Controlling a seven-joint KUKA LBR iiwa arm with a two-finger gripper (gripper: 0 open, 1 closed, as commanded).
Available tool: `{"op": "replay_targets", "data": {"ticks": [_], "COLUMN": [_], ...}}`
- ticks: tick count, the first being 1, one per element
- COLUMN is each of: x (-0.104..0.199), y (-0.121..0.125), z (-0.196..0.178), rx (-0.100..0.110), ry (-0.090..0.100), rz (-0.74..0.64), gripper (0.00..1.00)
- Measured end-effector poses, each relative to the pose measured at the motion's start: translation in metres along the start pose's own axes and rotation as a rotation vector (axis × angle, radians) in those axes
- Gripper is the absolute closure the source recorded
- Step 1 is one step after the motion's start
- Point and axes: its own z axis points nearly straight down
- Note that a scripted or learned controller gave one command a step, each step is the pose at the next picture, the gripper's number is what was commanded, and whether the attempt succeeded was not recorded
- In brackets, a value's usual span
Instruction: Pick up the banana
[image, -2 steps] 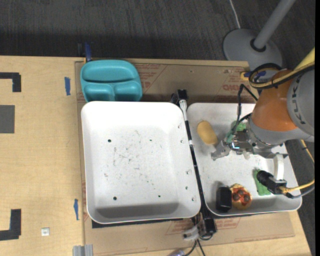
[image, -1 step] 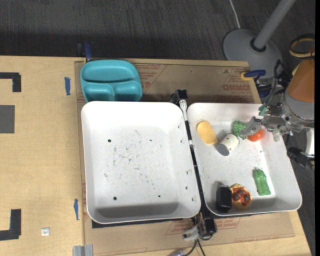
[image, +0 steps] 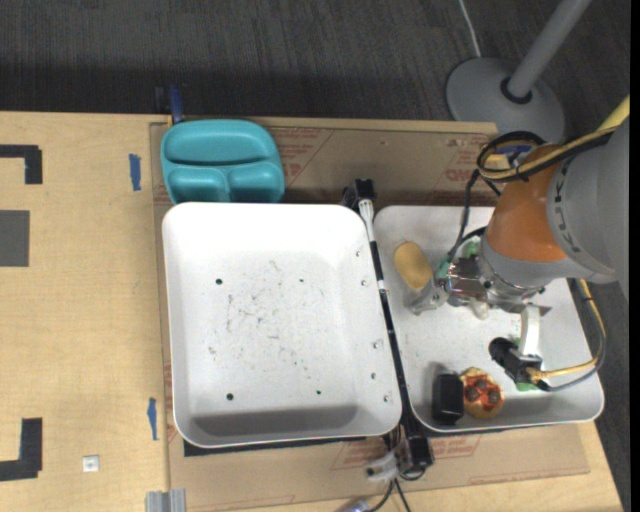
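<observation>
Two bins side by side on worktop (image: 80, 330). Banana (image: 411, 264) in right bin (image: 570, 405), near its left wall; pincer (image: 432, 296) just beside it. Divided tray (image: 222, 160) behind left bin (image: 275, 300).

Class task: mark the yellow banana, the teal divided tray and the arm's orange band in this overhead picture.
banana (image: 411, 264), camera view, middle of its yellow body.
teal divided tray (image: 222, 146), camera view, floor of its large upper compartment.
orange band (image: 522, 225), camera view, its front face above the wrist.
</observation>
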Motion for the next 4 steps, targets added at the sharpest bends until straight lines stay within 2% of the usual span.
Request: {"op": "replay_targets", "data": {"ticks": [1,2,3,4], "x": [0.089,0.182,0.282,0.297], "y": [-0.1,-0.113,-0.127,-0.099], "z": [-0.099,-0.089,-0.012,-0.052], "rx": [0.002,0.003,0.004,0.0], "ry": [0.0,-0.001,-0.001,-0.001], "rz": [0.124,-0.27,-0.586,-0.334], "gripper": [0.0,0.0,0.0,0.0]}}
